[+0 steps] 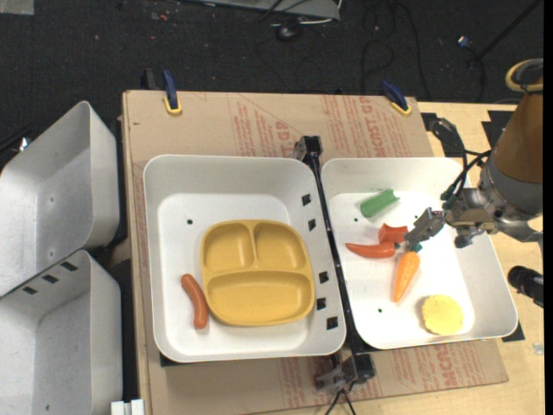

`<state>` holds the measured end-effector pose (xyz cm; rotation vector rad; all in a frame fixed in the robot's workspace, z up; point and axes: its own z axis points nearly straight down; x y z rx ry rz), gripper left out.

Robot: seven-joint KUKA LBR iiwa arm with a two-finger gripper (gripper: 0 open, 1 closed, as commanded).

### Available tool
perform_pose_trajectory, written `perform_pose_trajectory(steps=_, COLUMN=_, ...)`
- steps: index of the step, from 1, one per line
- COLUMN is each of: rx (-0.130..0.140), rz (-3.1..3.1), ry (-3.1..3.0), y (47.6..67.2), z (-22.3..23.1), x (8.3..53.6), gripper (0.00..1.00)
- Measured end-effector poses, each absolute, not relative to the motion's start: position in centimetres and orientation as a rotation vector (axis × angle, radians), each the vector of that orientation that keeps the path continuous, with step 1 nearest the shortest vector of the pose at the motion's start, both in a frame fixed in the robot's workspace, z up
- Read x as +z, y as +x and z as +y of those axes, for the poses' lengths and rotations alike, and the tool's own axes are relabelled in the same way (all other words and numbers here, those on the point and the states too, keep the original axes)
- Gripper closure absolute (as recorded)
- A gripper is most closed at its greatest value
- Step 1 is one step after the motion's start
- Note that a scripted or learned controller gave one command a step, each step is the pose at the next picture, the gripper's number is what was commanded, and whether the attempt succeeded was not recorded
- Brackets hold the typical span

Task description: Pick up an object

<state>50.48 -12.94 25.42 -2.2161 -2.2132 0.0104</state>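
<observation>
Approach step, no grasp yet. Grey two-finger gripper (423, 229) reaching in from right, low over right-hand shallow white bin (492, 258), tips at top end of orange plastic carrot (404, 276), just beside red plastic chilli pepper (378, 245). Fingers look slightly apart w/ nothing seen between them; exact gap hard to judge at this res. Also in right bin: green plastic pod-shaped piece (378, 202) towards far side, yellow round plastic slice (443, 315) near front corner. Left-hand white bin (164, 258) w/ yellow divided plastic tray (257, 272) & orange-red toy sausage (195, 300) beside it. Next, prob.: settle over carrot top or chilli, then close & lift. Items crowded, so risk of nudging one away.
</observation>
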Motion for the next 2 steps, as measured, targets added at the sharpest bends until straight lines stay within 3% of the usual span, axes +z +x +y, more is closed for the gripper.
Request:
perform_pose_trajectory(steps=1, rx=0.000, rz=-2.222, ry=-2.220, y=50.7, z=-12.9, x=25.9, gripper=0.00)
perform_pose_trajectory(steps=2, rx=0.006, rz=-2.215, ry=-2.220, y=50.1, z=-13.4, x=19.8, gripper=0.00)
